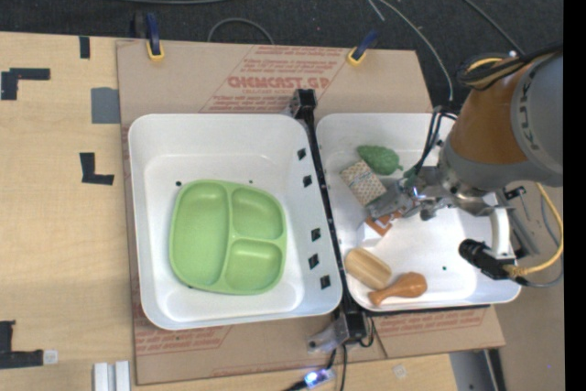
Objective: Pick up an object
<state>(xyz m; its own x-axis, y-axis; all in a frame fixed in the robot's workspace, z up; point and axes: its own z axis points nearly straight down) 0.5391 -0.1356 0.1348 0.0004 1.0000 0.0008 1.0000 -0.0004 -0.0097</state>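
The tool [389, 208] is down in the right bin [458, 288], right over a small orange-brown block [380, 223]; can't tell if it's open or gripping. Block sits about 9 o'clock of the bin's centre. Looks light and rigid, so pinch its flat sides.

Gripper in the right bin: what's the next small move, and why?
Probably a short drop straight down. The gripper sits low in the right bin, over a small orange-brown piece beside the patterned block. Nothing is visibly held. The green item and wooden pieces lie apart, so they shouldn't interfere.
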